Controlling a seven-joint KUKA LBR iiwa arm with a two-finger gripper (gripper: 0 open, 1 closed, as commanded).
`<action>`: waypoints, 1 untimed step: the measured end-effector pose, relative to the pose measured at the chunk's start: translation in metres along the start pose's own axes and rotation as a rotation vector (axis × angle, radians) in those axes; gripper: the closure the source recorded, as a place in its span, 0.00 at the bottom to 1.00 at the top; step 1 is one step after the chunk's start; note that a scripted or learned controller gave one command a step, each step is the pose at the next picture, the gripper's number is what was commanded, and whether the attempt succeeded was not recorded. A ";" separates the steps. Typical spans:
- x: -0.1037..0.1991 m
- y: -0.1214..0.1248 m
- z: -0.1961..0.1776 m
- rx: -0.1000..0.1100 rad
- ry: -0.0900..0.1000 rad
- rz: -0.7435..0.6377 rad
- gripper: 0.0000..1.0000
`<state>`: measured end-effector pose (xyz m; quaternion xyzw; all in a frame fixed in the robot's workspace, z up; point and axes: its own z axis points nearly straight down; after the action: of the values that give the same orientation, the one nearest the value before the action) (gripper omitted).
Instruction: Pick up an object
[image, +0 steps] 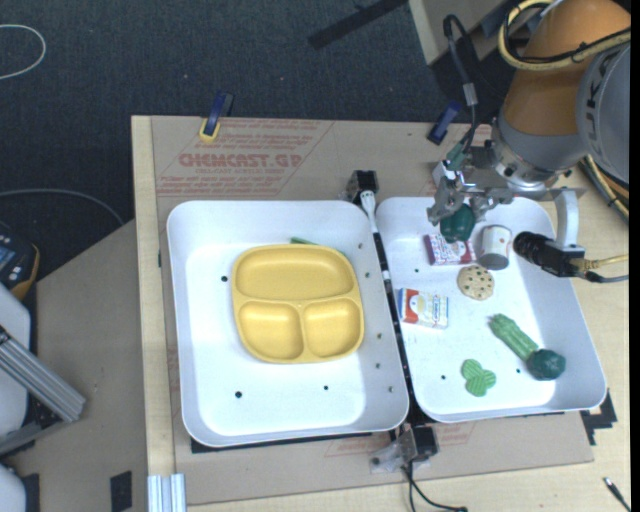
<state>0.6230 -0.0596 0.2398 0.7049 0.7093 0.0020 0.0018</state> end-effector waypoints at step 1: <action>0.044 0.029 0.020 0.002 0.000 0.001 1.00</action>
<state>0.6522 -0.0154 0.2201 0.7052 0.7090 0.0013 0.0009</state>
